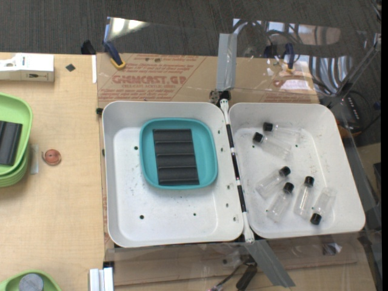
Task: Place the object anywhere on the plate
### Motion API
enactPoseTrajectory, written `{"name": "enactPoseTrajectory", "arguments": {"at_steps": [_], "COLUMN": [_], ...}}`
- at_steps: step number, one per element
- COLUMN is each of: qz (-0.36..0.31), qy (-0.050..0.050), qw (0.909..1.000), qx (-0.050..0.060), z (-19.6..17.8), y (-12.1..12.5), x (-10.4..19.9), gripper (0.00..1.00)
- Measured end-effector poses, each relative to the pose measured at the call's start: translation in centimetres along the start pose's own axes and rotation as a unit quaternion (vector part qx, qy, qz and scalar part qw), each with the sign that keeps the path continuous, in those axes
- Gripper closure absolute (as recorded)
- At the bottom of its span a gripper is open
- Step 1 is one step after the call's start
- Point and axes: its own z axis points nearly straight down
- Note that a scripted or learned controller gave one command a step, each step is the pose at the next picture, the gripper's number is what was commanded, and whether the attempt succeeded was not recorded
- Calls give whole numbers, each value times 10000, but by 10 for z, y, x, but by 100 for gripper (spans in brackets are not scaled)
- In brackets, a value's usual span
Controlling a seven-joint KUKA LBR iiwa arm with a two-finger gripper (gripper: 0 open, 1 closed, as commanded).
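**Camera view: vials lying in the right bin, plate sitting in the left**

Camera view is looking down on both bins, and the action is sitting still. The left bin (121, 187) is holding a teal plate (148, 156), lying flat toward the bin's far half. A dark ribbed block (176, 156) is resting in the plate's middle, taking up most of its floor.

Over in the right bin (330, 135), six clear vials with black caps are lying on their sides, all well apart from the plate. Two are sitting near the far left corner: one vial (283, 130) and a second (276, 145) just beside it. Four more are clustering toward the near side: a third (268, 185), a fourth (279, 203) just beside it, a fifth (303, 199) and a sixth (325, 202) close to the near right edge. None is touching the plate; the wall between the bins is separating them from it.

As for the gripper, released or clenched, I cannot tell.

Round the edges, cardboard (157, 77) is lying behind the bins, green dishes (15, 162) are stacking up at the far left, and a small reddish disc (52, 156) is sitting on the bench (60, 223) beside them.
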Motion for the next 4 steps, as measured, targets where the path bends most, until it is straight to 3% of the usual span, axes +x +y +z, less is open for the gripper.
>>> {"name": "enactPoseTrajectory", "arguments": {"at_steps": [4], "qz": [0], "qy": [-2], "qw": [10000], "qx": [2], "z": [0], "y": [0], "x": [0], "gripper": [0]}}
